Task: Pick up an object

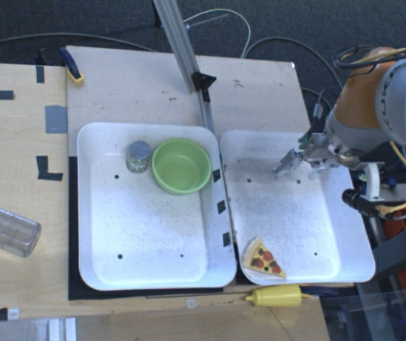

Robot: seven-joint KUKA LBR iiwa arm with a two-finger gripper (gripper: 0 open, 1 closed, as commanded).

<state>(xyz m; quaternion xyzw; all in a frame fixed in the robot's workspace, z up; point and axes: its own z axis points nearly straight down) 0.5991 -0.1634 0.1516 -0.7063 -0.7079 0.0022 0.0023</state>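
My gripper (293,165) hangs over the upper part of the right bin (345,265), its two fingers spread open with nothing between them. A toy pizza slice (262,257) lies at the near left corner of that bin, well below the gripper. In the left bin (103,261) a green bowl (182,165) stands at the far right, and a small grey-topped can (138,156) sits just left of it. A yellow bottle (277,295) lies on the bench just outside the right bin's near rim.
A grey pole (180,38) slants down from the top to the join between the bins. A clear plastic cup (4,228) lies on its side on the bench at far left. Cables run behind the right bin.
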